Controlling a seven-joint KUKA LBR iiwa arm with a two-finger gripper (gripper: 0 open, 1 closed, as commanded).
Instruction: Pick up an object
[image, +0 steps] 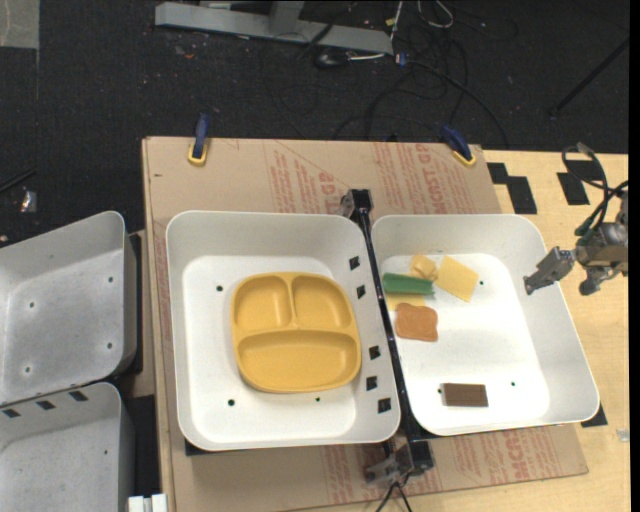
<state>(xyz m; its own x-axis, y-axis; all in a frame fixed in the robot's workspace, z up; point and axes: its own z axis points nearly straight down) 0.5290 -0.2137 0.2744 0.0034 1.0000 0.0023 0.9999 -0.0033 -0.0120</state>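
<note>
Objects: we see a flat brown rectangular block (464, 394), green bar (407, 284), yellow wedges loose in the right white bin (560, 330), reachable.
Gripper: two-finger gripper (567, 272) hangs open, unladen, at the bin's right rim.

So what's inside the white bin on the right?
The right bin holds a green block, two yellow pieces, an orange-brown piece and a dark brown block. What the green block partly covers can't be seen.

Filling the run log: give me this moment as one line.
gripper: open, at right bin's right rim, holding nothing | right bin: green block, yellow pieces, orange piece, brown block | left bin: yellow tray
</note>
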